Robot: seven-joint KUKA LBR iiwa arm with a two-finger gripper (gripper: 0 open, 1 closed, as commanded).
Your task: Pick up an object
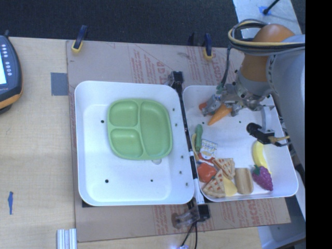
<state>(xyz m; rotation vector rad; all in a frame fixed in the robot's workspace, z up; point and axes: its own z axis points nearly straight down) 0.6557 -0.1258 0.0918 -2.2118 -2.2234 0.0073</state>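
My gripper (224, 100) hangs over the far end of the right bin (290, 191), below the orange band of the arm. An orange toy carrot (218, 115) lies slanted right under it, thick end toward the gripper and tip pointing down-left. Whether the carrot is gripped or merely touched is hidden by the wrist. A small reddish-brown piece (205, 107) shows just left of the gripper. Further down the same bin are a green pickle (198, 137), a small printed packet (208, 147), a red piece (206, 171), pizza-like wedges (222, 178), a bread roll (243, 180), a banana (259, 153) and purple grapes (263, 177).
The left bin (88, 180) holds a green divided plate (140, 128). A ridge with black clips (177, 78) separates the two bins. A handheld pendant (8, 71) lies at the far left of the bench. Blue and yellow clamps (208, 50) pin the cardboard sheet at the back.
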